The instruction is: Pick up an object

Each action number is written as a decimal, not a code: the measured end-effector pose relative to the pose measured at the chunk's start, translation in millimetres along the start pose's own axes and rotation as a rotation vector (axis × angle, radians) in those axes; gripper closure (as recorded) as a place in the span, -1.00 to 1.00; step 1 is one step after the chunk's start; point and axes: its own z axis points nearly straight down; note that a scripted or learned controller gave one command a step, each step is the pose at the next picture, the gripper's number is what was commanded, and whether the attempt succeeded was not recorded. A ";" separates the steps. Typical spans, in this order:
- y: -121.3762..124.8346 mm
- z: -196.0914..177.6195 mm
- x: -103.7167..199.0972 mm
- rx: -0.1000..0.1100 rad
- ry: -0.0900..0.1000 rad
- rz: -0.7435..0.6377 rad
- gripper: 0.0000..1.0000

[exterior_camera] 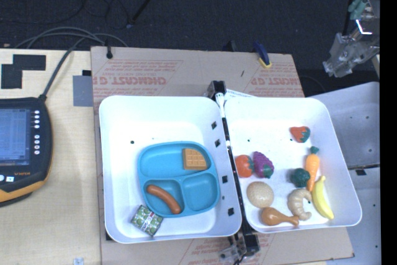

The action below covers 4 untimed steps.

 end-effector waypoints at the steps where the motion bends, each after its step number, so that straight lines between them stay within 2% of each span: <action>1: -50.1 6.9 60.6 0.015 0.001 -0.001 1.00; 2: -47.9 7.9 106.9 0.015 0.000 0.001 1.00; 3: -50.4 121.4 62.5 0.027 -0.003 0.011 1.00; 4: -51.2 219.1 107.2 0.023 -0.001 0.003 1.00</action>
